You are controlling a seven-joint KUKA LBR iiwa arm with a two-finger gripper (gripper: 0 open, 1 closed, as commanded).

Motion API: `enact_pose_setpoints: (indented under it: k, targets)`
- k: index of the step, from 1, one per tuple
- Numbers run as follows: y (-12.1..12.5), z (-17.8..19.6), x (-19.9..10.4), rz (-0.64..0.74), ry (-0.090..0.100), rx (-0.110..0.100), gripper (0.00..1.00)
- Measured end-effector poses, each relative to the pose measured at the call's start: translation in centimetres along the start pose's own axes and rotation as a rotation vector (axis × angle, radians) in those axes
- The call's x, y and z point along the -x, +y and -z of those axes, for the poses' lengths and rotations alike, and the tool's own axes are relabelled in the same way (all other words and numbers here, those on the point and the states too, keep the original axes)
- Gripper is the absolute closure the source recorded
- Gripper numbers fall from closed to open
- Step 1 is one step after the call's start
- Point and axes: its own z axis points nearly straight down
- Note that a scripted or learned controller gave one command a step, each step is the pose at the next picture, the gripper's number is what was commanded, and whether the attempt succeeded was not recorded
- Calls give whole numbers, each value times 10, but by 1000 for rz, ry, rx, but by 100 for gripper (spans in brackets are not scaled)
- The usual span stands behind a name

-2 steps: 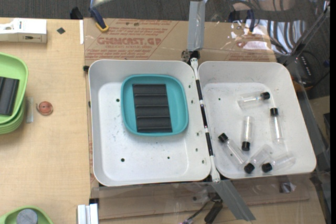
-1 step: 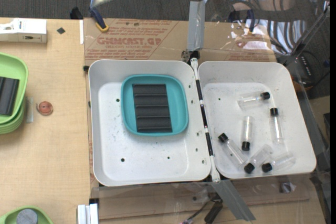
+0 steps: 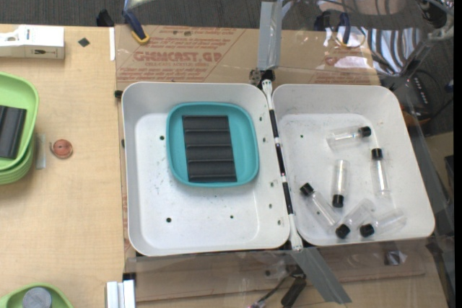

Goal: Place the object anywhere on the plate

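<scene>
Vials (image 3: 338,184) lay loose in right bin (image 3: 404,119), black caps pointing every way, unpicked | teal plate (image 3: 248,148) sat centred in left bin (image 3: 144,213), dark ribbed insert up, ready to receive | my hand: state undetermined.

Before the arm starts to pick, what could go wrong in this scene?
1. The clear vials in the right bin lie close together near its lower corner, so a grasp may catch two or slip.
2. The teal plate carries a ridged dark insert; a round vial could roll along a groove.
</scene>
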Motion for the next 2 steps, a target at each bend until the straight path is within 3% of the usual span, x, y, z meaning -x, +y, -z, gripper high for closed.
enact_pose_setpoints:
  k: [1, 2]
  targets:
    - [1, 73, -2, 3, 2, 0, 0]
    - [0, 73, 1, 0, 0, -1, 0]
